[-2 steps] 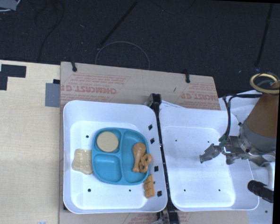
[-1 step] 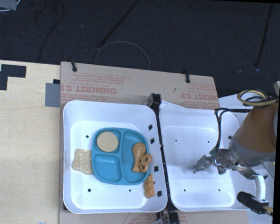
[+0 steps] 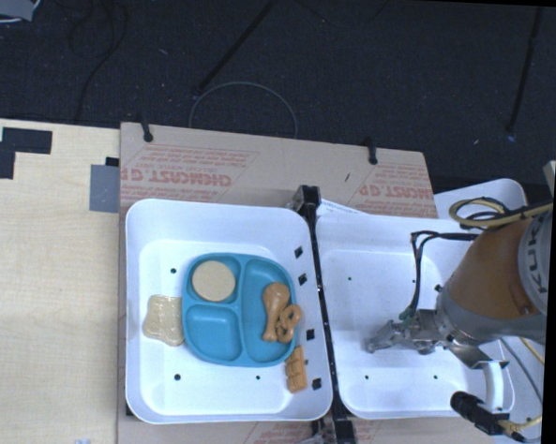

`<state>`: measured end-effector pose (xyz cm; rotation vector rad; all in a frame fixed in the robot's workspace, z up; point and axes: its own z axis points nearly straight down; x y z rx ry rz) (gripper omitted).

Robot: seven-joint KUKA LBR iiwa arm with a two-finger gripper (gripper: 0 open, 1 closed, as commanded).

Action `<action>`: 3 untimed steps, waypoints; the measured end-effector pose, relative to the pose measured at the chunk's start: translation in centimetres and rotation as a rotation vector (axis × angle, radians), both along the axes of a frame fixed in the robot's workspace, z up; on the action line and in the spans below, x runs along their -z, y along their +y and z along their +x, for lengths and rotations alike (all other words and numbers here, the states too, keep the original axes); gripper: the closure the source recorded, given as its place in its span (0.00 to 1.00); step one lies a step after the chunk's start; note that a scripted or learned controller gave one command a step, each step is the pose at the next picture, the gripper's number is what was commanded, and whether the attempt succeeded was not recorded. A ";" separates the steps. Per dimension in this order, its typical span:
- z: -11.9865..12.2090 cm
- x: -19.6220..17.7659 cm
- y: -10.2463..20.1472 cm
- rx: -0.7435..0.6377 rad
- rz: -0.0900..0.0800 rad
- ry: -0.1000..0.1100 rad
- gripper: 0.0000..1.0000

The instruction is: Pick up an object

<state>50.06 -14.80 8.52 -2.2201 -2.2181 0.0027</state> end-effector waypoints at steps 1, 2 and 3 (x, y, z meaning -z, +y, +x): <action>0.1 -1.4 -0.2 0.006 -0.002 -0.005 1.00; 0.2 -7.6 0.2 -0.002 -0.001 -0.005 1.00; 0.0 -11.9 0.5 -0.002 -0.001 -0.005 1.00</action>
